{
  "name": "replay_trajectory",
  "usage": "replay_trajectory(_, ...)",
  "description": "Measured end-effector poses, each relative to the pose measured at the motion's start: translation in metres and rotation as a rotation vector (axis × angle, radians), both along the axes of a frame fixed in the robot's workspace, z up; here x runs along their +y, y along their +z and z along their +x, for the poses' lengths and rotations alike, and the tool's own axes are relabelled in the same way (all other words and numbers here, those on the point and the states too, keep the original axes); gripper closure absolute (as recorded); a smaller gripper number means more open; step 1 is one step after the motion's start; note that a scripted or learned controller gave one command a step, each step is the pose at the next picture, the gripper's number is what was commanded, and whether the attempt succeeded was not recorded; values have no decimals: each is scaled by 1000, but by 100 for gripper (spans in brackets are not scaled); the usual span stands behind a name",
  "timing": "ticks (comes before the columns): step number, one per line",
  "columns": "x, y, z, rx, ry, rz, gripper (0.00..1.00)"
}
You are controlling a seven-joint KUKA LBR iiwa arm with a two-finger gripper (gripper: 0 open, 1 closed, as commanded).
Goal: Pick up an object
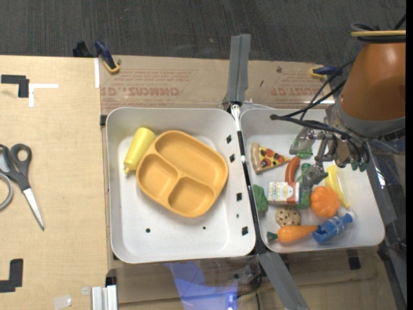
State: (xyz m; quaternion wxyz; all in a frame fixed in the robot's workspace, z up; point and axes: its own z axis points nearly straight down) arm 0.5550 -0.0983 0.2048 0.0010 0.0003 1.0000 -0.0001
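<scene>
Toy carrot (295, 233) front of right bin; jaws (316, 173) above, grip unclear.

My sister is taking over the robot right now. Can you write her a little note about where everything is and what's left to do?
Gripper: the two-finger gripper hangs low in the right white bin, above the toy pile. I can't tell whether it is open or shut, and nothing is clearly in it.

Right bin: a toy pizza slice, small white carton, round orange toy fruit, yellow banana, brown cookie, orange carrot, blue toy bottle.

Left white bin: an orange divided plate and a yellow squeeze bottle.

Done: nothing lifted yet. Left: grab one toy and raise it.
</scene>
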Motion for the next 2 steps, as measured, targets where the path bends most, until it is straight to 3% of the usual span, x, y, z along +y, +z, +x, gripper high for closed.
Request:
replay_trajectory(1,6,-102,10,1,-30,0,0)
replay_trajectory(2,4,-106,30,-8,-179,0,0)
